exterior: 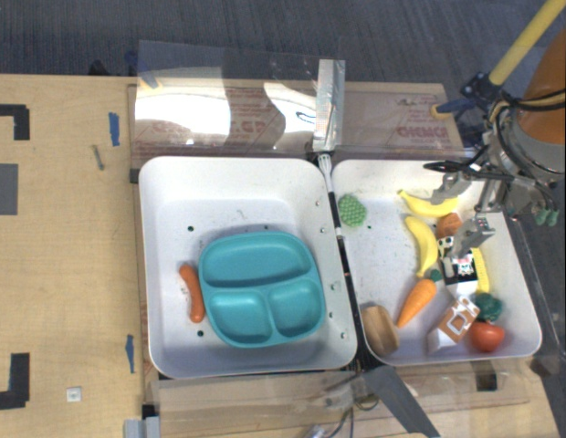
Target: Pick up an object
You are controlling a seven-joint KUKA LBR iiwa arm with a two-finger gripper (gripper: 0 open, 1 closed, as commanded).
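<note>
My gripper (462, 210) hangs low over the right bin (379, 254), near its back right corner, and its fingers look spread apart with nothing held. Just under it lie a small orange object (450, 224) and two yellow bananas (420, 204) (422, 245). A black-and-white block (462, 265) sits just in front of it. Further forward are a carrot (416, 301), a white carton (456, 323), a red tomato (487, 337) and a brown bread-like piece (381, 328). A green ball (352, 210) rests near the bin's left wall.
The left bin (164, 185) holds a teal divided plate (261, 286) with an orange sausage (193, 292) beside it. A clear panel and a metal post (329, 103) stand behind the bins. The arm's body (534, 126) fills the upper right.
</note>
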